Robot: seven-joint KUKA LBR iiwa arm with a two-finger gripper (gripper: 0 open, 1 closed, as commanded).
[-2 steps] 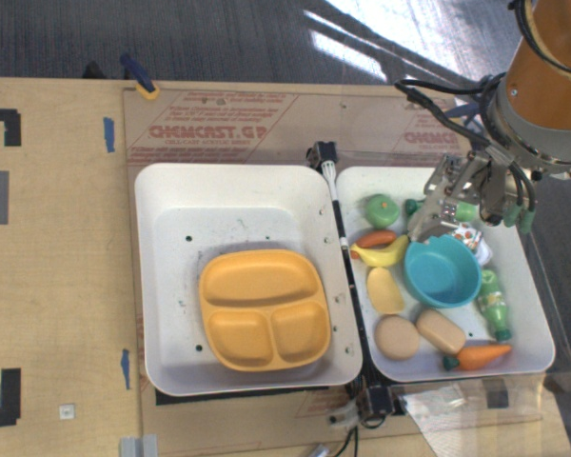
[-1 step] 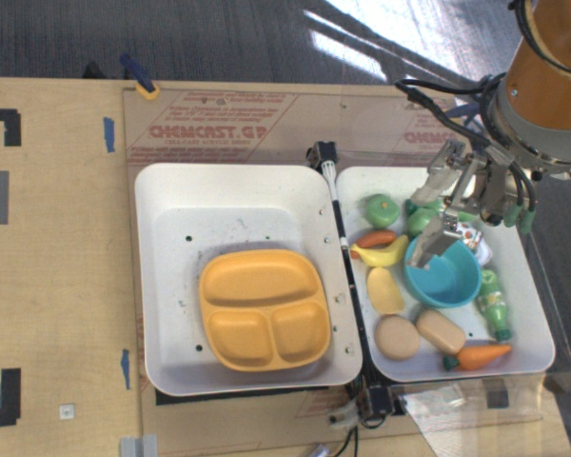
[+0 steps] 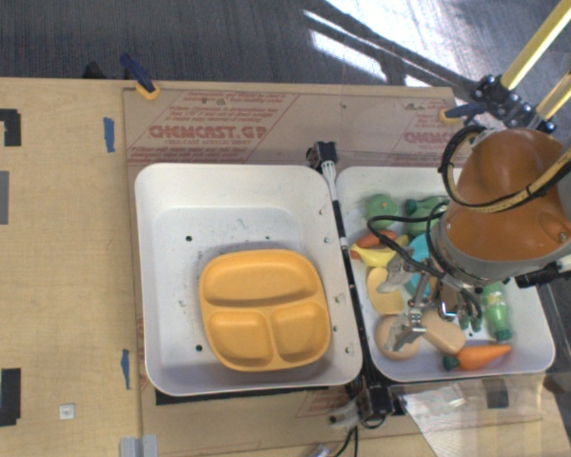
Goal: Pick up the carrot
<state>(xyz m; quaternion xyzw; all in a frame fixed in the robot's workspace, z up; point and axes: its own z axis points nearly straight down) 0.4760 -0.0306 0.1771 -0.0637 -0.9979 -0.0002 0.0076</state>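
We see the pincer [image 3: 421, 317] low in the right bin [image 3: 542, 336], among toy foods; its metal fingers hang over a tan, bread-like piece [image 3: 438, 336], but whether they are spread or closed we cannot tell. The carrot [image 3: 483, 355] lies near the bin's front right corner, just beside the tan piece and apart from the fingers (its green end [image 3: 453, 361] points left); nothing shows it gripped. We judge the task barely begun: the arm [image 3: 504, 208] is down in the correct bin, yet the approach, the closing and the lift all remain. The left bin [image 3: 162, 255] holds a yellow divided tray [image 3: 264, 307] on the tabletop [image 3: 57, 255].
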